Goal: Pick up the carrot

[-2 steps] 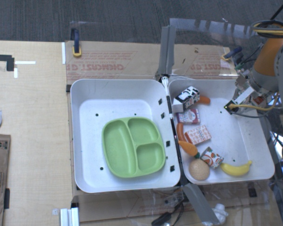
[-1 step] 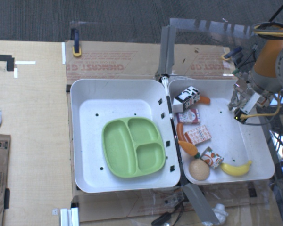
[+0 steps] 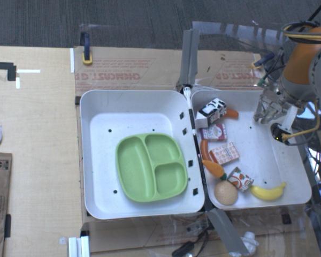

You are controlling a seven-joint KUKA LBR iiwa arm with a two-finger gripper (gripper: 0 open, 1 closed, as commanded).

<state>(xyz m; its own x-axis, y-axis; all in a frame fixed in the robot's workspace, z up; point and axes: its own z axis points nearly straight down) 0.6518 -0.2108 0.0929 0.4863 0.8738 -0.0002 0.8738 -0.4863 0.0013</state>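
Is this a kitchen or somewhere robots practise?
Probably a robot test bench, not a kitchen: a grey arm's gripper hangs over a white bin of toy food, beside a green divided plate, with cardboard underneath.

Robot lab: wooden bench [image 3: 32, 122] with taped marks, cardboard sheet [image 3: 128, 68] clamped under two white bins [image 3: 91, 159], metal frame [image 3: 190, 52], loose cables [image 3: 267, 63], toy food, grey-and-orange arm [image 3: 302, 58] at right
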